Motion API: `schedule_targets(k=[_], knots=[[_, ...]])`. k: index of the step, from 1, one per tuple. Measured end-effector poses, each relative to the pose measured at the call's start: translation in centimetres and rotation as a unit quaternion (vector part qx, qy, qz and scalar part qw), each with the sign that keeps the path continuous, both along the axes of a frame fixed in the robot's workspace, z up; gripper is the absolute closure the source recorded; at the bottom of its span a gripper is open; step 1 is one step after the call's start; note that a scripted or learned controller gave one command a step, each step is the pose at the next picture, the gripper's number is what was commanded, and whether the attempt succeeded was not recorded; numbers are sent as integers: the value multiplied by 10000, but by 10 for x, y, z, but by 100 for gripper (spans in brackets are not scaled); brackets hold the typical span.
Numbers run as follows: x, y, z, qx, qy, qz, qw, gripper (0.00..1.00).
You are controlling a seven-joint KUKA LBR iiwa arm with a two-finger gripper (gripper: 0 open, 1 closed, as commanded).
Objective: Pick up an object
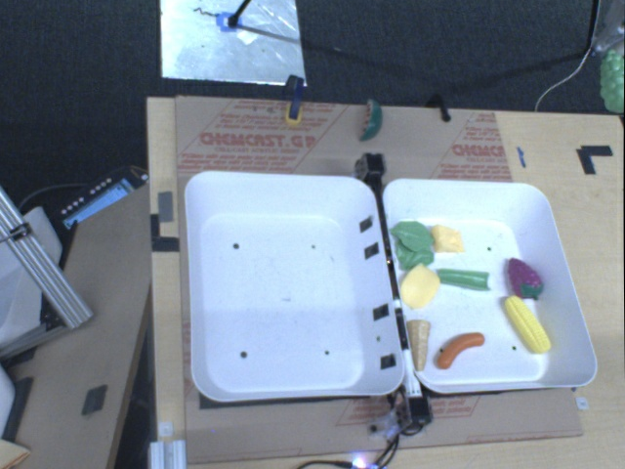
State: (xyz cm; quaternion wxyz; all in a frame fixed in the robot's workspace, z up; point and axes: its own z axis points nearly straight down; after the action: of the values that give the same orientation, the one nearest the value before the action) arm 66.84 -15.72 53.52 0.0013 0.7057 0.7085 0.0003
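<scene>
Toys crowd the right bin: we see corn at the right and a sausage near us. We cannot tell the claw's state. Closely packed pieces by the divider risk a glancing miss.

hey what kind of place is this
Probably a robotics lab test bench: two white bins clipped side by side on a board, toy food such as corn and a sausage, cables around.
</scene>
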Motion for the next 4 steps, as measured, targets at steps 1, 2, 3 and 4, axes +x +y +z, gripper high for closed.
schedule_targets(k=[1, 2, 3, 4], knots=[[0, 20, -5, 1, 2, 5, 10000, 100], [0, -53, -28, -5, 5, -32, 10000, 100], [0, -44, -24, -1, -3, -4, 10000, 100], [-10, -31, -18, 3, -3, 3, 10000, 100]])
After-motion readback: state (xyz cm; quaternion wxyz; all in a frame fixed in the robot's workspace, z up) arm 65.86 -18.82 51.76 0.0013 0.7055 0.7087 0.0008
